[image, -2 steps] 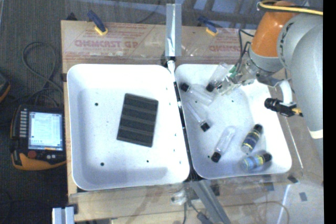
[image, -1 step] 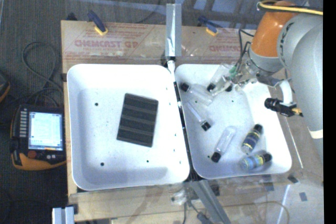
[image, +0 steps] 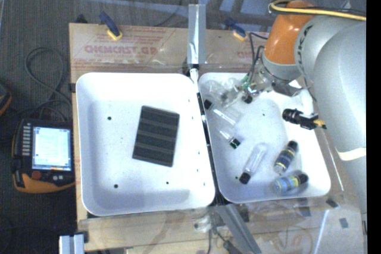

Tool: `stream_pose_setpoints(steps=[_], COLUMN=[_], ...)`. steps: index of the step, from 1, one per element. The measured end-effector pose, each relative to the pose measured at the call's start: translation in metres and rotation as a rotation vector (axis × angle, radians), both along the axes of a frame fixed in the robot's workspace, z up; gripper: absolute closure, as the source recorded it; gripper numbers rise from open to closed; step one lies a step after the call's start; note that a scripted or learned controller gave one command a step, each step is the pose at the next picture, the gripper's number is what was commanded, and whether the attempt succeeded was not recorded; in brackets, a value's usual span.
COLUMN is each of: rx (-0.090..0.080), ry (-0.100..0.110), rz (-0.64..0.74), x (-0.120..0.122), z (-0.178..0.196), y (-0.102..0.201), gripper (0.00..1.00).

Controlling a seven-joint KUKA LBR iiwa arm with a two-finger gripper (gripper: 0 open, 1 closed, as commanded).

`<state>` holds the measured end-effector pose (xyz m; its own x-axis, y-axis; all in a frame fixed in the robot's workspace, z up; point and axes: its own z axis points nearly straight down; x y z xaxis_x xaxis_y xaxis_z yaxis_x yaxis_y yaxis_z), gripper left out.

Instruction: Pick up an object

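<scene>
Clear crumpled plastic piece (image: 221, 92) lies in far left corner of right bin (image: 321, 187), just beside gripper (image: 249, 91). Gripper low over bin's far edge; cannot tell its state, nothing visibly between its tips. Nearer in same bin: clear tube (image: 254, 162), small dark bottle (image: 286, 156), blue-capped bottle (image: 290, 182). Left bin (image: 95, 187) holds dark ribbed block (image: 156, 135). Handheld screen (image: 44, 154) left of bench.
</scene>
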<state>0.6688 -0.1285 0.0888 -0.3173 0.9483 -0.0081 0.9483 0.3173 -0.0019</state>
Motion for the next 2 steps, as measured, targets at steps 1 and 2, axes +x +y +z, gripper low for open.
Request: stream_pose_setpoints(steps=[1, 2], rx=[0.001, -0.001], ry=[0.010, 0.005], rz=[0.001, 0.001], x=[-0.0011, -0.0001], z=[0.0103, 0.0111], y=[0.0003, 0.0003], gripper=[1.00, 0.00])
